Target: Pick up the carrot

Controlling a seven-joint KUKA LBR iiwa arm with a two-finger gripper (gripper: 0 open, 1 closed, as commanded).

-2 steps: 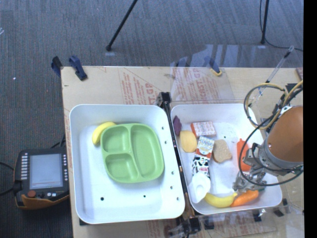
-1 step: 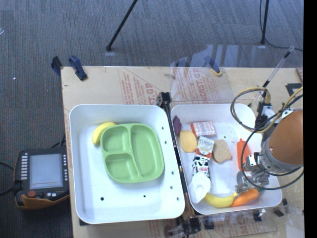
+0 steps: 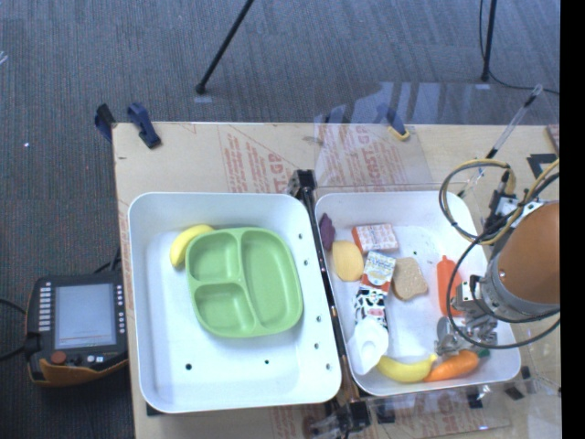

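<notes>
Hovering low in the right bin's near corner, the hand sits just above the carrot — placed for a top-down grab. Carrot lies beside a banana against the front wall. Finger spacing — cannot tell; no grip visible.

bins – 2, white | divided green tray – 1 | bananas – 2 | carrots – 2 | bread slice – 1 | small cartons – 3
</notes>
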